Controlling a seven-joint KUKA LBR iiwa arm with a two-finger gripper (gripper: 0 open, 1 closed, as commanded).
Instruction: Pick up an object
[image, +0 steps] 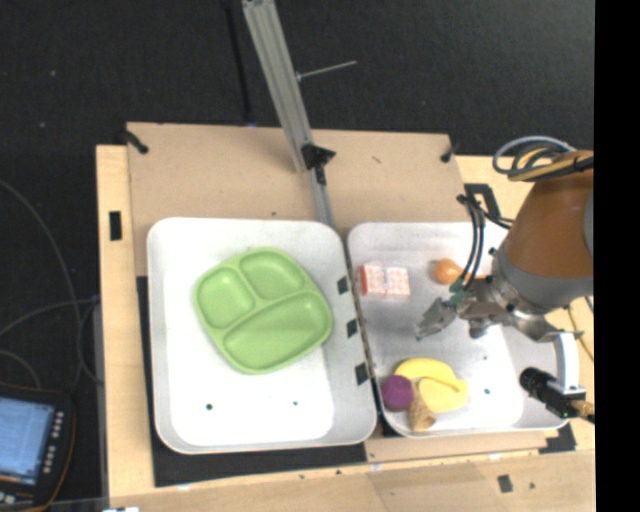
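Fingers (437, 320) (whether open or shut, unclear) over bare floor of right bin (400, 240).

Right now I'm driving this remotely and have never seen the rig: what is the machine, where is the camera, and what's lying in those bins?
One camera looks down at a slant on two white bins. The grey arm with the orange band reaches in from the right; its gripper hangs over the right bin. I cannot tell whether it holds anything. That bin has a pink-and-white box, a small orange ball, a purple ball and a yellow toy. The left bin holds a green divided plate.
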